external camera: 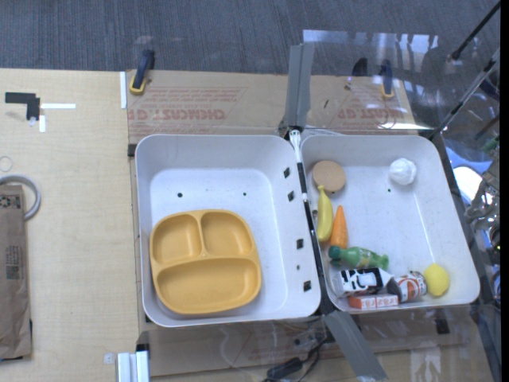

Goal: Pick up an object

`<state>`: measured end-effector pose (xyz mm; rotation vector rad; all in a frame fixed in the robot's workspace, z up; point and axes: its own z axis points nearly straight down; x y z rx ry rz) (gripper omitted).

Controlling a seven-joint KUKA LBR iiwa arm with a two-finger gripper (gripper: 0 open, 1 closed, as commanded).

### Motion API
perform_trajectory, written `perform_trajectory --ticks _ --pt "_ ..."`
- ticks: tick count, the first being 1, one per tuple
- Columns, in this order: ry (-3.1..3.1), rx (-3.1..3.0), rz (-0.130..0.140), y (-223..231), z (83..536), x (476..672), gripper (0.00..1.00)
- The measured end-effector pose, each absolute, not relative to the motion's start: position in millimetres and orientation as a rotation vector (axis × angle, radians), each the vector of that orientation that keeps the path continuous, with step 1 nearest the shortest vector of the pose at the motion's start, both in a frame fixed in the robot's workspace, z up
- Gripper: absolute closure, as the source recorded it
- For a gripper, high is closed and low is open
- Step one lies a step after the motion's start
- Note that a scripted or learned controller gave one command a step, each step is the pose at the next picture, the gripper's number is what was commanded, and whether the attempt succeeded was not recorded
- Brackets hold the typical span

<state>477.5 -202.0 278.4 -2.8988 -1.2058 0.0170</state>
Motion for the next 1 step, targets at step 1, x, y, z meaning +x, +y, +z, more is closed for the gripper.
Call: perform_trajectory --ticks 1 --pt "-1.266 -2.873 0.005 -108.8 90.8 476.4 1.0"
